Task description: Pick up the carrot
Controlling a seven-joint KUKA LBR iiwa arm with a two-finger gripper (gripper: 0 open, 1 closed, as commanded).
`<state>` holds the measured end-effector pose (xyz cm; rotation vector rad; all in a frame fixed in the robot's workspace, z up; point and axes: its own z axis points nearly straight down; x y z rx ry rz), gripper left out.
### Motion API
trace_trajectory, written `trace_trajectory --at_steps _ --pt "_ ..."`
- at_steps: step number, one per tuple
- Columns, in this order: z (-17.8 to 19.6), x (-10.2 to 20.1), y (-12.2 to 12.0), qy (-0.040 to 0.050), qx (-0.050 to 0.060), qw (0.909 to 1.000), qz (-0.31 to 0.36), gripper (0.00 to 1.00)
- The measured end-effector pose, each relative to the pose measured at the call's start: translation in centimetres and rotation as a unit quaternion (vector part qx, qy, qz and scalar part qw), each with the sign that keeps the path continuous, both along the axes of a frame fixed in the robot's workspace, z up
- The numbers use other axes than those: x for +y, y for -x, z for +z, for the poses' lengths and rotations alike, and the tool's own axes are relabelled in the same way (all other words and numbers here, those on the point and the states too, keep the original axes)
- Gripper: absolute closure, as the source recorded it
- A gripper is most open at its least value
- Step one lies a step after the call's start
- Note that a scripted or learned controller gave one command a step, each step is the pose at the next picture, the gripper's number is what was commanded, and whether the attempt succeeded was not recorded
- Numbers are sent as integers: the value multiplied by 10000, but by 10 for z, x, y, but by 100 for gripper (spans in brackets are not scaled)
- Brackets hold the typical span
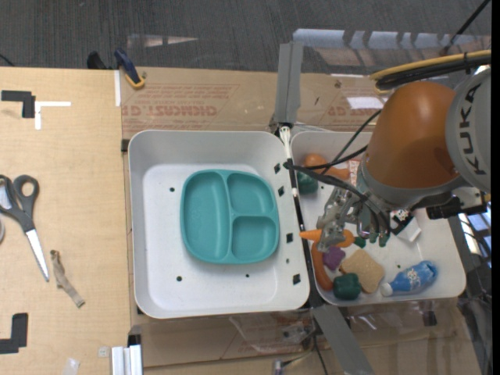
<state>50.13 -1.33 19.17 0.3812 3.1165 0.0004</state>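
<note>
The carrot is an orange tapered piece in the right bin, close to its left wall. Its tip points left and its other end runs under the gripper. My gripper hangs low over the left half of that bin, directly at the carrot's hidden end. The grey wrist and the large orange band of the arm cover the middle of the bin. I cannot make out whether the carrot is gripped or just lies below the gripper.
A teal divided plate lies in the left bin. Around the gripper in the right bin are a purple piece, a tan sponge-like block, a dark green item, a blue bottle, an orange-red strip and an orange ball. Scissors lie on the bench.
</note>
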Motion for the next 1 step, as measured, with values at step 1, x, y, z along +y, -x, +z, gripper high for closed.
trace_trajectory --at_steps 1 --pt "9 0 -1 7 -13 10000 13 100"
